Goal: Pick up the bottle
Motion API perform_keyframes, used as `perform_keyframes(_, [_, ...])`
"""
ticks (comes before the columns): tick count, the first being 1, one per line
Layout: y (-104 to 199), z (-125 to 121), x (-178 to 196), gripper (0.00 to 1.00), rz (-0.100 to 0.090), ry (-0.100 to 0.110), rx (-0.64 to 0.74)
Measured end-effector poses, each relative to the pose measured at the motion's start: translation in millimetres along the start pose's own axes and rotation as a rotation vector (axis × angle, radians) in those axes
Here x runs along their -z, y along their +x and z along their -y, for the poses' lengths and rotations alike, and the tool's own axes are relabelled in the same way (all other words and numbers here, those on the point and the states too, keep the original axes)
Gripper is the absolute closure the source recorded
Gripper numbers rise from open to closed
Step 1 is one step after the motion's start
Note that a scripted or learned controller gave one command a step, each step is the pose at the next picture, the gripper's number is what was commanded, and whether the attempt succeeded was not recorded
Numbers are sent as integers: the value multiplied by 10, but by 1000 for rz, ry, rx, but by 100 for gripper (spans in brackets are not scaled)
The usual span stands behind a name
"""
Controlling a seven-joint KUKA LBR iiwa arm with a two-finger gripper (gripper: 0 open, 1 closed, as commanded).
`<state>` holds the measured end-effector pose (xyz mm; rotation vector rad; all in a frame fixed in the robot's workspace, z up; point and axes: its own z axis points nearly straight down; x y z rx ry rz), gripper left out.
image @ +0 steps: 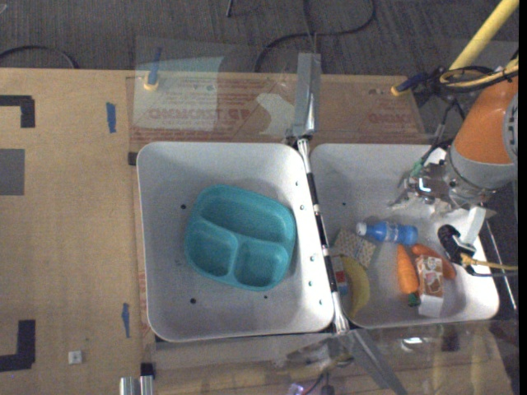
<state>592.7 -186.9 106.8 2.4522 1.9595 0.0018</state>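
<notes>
Right bin [375,159], near edge: a small red-and-white carton [430,276] is being kept at the front wall, with an orange carrot [406,271] lying just beside it and a yellow banana [357,282] curving along the divider side.

Right bin, middle: the bottle [389,233], blue-capped and lying on its side, is being held by nothing; it is resting on the bin floor just behind the carrot, its long axis running across the bin, a patterned card [352,243] at its cap end.

Right bin, far right: the gripper [430,186] is being carried above the floor, beyond and to the right of the bottle; whether it is released or clenched cannot be told, and nothing is being seen between its tips.

Left bin [165,171]: a teal divided plate [239,237] is being stored, well apart from the work.

Handling note: the grasp is judged best made across the bottle's narrow width at mid-body, descending squarely, so the carrot is not being nudged or caught.
</notes>
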Motion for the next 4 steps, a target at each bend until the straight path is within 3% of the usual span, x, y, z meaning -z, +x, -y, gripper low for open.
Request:
perform_keyframes(1, [167,697,-186,0,0,-6,162])
perform_keyframes(2, [466,1228,-161,0,24,-31,26])
perform_keyframes(3, [505,1239,-70,100,12,-22,28])
perform_keyframes(4, [1211,1433,775,100,-1,5,24])
